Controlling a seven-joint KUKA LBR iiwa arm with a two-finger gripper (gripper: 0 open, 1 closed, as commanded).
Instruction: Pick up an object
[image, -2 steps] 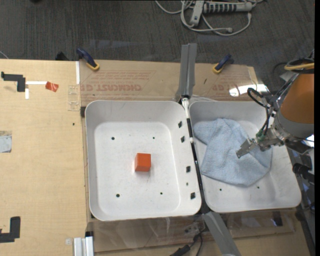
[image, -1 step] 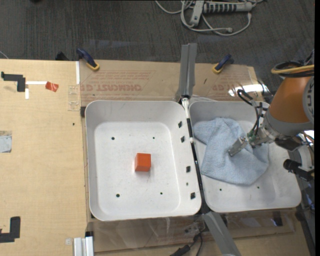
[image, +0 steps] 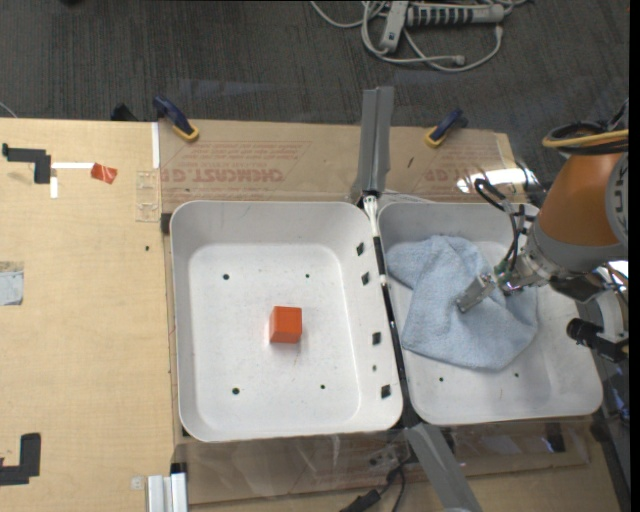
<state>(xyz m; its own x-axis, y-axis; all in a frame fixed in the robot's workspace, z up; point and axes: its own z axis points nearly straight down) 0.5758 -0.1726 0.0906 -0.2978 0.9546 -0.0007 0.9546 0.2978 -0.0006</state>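
Gripper rests on the towel in the right bin; its state cannot be told. Risk: soft cloth slips free, since folds give little purchase.

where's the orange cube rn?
The orange cube sits near the middle of the left bin, away from the blue cloth in the right bin.

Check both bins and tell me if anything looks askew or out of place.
The light blue cloth in the right bin lies crumpled and bunched, not flat, with folds heaped toward the bin's upper left. The gripper sits over it. The orange block in the left bin rests squarely on the floor; nothing is spilled.
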